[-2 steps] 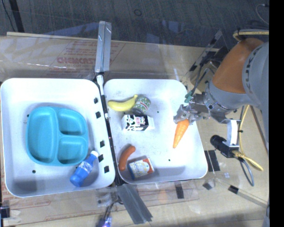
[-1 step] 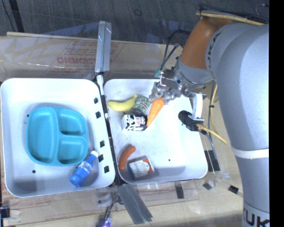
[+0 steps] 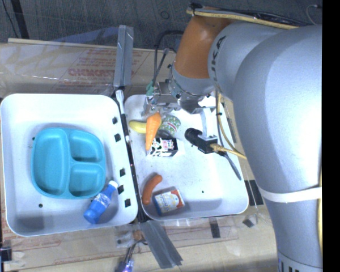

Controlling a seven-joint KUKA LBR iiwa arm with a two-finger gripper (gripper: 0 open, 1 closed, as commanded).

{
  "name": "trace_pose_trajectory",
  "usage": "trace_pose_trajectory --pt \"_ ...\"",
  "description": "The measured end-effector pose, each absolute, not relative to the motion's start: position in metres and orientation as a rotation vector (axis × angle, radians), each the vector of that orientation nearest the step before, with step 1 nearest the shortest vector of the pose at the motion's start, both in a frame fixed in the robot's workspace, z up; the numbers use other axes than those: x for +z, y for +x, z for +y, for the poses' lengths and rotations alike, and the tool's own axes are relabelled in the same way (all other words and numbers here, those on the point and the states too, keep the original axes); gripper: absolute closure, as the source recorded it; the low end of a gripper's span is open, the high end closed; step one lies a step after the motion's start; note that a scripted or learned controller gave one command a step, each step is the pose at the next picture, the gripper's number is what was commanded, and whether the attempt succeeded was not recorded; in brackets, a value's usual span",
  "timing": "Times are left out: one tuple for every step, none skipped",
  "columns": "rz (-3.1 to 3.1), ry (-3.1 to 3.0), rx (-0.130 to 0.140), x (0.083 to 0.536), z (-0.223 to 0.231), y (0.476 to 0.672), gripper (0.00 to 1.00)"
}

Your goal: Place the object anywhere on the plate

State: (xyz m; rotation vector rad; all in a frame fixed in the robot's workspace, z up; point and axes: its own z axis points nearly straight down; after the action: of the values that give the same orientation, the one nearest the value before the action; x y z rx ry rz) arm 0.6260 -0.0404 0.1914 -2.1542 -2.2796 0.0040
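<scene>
Bench bins: left (image 3: 14, 152) with plate (image 3: 68, 162), bottle (image 3: 100, 203); right, carrot (image 3: 152, 130) under jaws (image 3: 157, 103), grip unclear.

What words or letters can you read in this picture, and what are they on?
"KUKA": partly seen on the grey arm, at a slant.
Red print on the bench board: too faint to read.
Black-and-white carton: print too blurred.
Red-labelled packet: print too small.
</scene>
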Motion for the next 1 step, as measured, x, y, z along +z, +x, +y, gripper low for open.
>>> trace_pose_trajectory --pt "-2.224 -2.213 0.007 0.1906 0.0635 0.598 1.0"
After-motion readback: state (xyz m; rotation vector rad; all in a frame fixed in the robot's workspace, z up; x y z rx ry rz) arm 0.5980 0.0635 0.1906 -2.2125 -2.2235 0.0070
